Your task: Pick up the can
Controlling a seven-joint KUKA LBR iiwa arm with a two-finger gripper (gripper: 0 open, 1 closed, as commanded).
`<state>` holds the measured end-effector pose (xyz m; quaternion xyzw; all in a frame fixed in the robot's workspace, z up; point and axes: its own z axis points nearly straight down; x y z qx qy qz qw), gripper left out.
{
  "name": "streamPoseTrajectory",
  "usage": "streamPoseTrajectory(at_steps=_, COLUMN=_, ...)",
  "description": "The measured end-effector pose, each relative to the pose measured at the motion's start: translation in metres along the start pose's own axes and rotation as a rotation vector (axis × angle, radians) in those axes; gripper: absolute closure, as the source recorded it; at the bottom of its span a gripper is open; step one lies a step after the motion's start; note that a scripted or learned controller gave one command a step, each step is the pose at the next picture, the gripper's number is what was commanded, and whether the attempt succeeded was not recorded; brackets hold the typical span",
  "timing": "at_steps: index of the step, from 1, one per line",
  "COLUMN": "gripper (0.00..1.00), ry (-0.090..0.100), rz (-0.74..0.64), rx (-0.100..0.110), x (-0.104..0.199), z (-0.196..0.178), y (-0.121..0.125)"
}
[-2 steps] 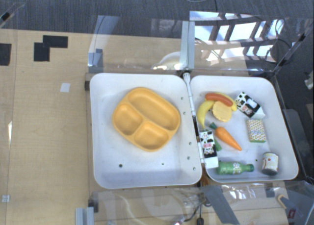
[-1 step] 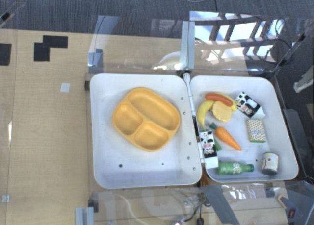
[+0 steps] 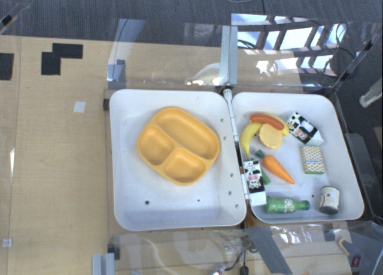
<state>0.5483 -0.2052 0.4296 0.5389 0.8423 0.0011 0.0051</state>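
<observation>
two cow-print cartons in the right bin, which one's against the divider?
The cow-print carton lying along the right bin's left wall, just above the green bottle. The other cow-print carton sits near the far right corner, beside the sausage.

a single fixed camera looks down at a slant from above the bench, taking in both white bins (image 3: 119, 148) whole.
</observation>
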Motion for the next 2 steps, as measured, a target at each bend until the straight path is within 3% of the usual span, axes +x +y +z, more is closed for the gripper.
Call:
streamPoseTrajectory(at_steps=1, gripper=1.0, ry=-0.007, rz=-0.006, rx=-0.007, x=0.0, z=-0.013, y=0.002)
streamPoseTrajectory(at_steps=2, gripper=1.0, ry=-0.015, rz=-0.011, rx=-0.015, x=0.0, z=-0.027, y=0.004)
